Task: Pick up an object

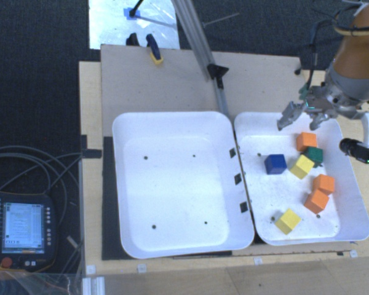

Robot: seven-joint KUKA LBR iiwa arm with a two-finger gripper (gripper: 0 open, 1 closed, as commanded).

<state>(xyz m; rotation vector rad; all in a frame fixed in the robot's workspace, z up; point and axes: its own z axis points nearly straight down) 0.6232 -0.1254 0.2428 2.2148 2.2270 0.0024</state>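
The right bin point(347, 226) holds several small blocks. A blue cube point(275, 163) lies near its middle. To its right are an orange cube point(306, 141), a green cube point(315, 155) and a yellow cube point(302, 166), all close together. Two more orange cubes point(320, 192) sit lower right, and a second yellow cube point(289, 220) lies near the front. My gripper point(303, 117) hangs above the bin's far edge, just beyond the orange cube, with its two fingers spread apart and nothing between them.
The left bin point(126, 165) stands beside the right one, joined by black clips point(238, 178). A slanted metal pole point(197, 32) crosses the back of the bench. A teach pendant point(21, 229) and cables lie on the floor at the left.
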